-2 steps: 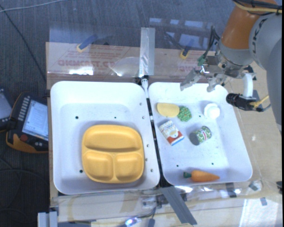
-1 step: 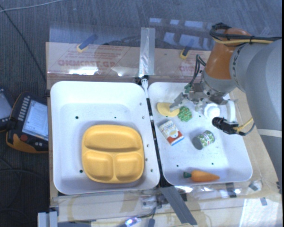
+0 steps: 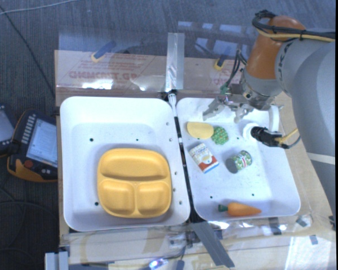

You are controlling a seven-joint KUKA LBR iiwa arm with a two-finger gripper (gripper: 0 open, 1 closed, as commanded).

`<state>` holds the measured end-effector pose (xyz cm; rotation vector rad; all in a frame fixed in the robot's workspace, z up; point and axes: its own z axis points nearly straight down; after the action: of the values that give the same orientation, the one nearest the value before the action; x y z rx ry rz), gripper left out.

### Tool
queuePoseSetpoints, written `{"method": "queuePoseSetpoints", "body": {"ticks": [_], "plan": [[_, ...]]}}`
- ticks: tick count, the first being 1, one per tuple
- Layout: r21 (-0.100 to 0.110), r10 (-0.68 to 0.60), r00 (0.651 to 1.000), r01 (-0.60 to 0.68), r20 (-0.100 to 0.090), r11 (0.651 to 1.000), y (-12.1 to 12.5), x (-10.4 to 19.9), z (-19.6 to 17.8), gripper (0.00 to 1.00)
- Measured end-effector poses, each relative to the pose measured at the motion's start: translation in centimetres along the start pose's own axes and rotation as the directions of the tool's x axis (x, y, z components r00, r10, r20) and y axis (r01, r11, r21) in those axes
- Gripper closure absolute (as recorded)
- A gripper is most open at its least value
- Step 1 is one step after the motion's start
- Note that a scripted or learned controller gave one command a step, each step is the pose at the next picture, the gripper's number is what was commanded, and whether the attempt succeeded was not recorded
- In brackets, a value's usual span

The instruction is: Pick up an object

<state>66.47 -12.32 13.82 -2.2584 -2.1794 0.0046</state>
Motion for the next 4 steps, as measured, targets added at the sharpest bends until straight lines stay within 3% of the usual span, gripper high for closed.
{"method": "queuePoseSetpoints", "body": {"ticks": [1,2,3,4], "plan": [[-0.012,-0.082,0.997,0.082,0.001,0.997,-4.1,-2.3,4.9,0.00],[-0.013,-0.066,0.998,0.066,0.003,0.998,-0.3,-0.7,4.9,0.00],[-0.013,-0.066,0.998,0.066,0.003,0.998,-0.3,-0.7,4.9,0.00],[-0.011,-0.160,0.987,0.160,0.005,0.987,-5.6,-4.9,4.9,0.00]]}}
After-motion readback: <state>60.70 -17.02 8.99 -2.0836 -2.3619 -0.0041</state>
